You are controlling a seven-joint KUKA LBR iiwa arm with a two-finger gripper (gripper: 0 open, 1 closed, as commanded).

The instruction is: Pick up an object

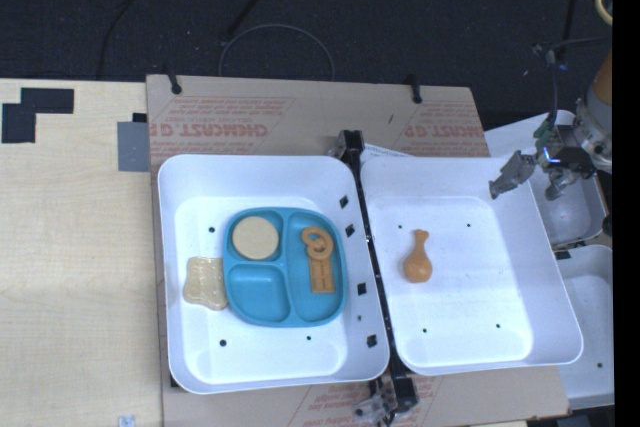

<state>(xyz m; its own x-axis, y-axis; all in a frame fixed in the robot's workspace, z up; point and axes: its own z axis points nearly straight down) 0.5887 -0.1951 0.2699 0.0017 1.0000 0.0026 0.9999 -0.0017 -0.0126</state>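
Note:
An orange drumstick-shaped toy (pixel 417 258) lies alone near the middle of the right bin (pixel 500 335). In the left bin (pixel 190 185) a blue divided tray (pixel 275 300) carries a round tan cookie (pixel 254 237) and a brown pretzel-like piece (pixel 318 257). A pale beige piece (pixel 205 282) rests against the tray's left side. My gripper (pixel 532 181) hangs at the right bin's far right corner, well up and to the right of the drumstick. It is open with nothing between its fingers.
A black divider (pixel 366 260) runs between the two bins. Both bins sit on a cardboard sheet (pixel 300 120). A wooden bench top (pixel 70 245) extends to the left. Cables and dark floor lie behind.

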